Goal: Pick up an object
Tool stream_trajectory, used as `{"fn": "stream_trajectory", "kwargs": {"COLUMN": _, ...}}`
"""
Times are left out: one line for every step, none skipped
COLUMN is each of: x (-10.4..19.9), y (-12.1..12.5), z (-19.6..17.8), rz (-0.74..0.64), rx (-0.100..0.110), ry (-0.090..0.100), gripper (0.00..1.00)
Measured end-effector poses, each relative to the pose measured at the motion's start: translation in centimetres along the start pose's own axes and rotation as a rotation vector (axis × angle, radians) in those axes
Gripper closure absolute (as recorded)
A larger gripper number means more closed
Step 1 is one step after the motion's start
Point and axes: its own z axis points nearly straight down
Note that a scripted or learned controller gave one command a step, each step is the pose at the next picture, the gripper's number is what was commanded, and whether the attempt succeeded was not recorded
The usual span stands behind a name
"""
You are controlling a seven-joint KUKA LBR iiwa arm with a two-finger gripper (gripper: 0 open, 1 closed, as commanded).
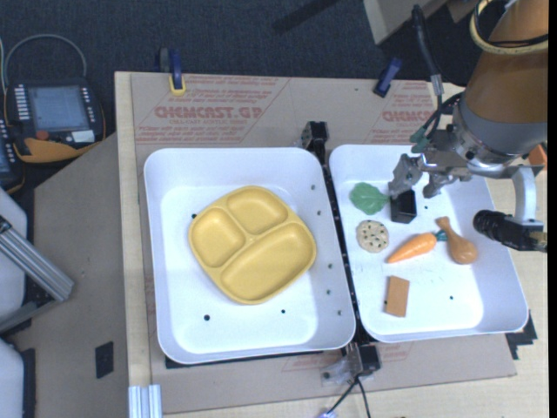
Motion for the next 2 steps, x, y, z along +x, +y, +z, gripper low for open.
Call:
{"fn": "stream_trajectory", "kwargs": {"x": 5.0, "y": 0.5, "z": 2.1, "rz": 0.0, "rx": 0.007, "ry": 0.002, "gripper": 1.0}}
{"fn": "stream_trajectory", "kwargs": {"x": 9.9, "y": 2.8, "z": 2.6, "rz": 0.0, "rx": -0.001, "ry": 0.001, "gripper": 1.0}}
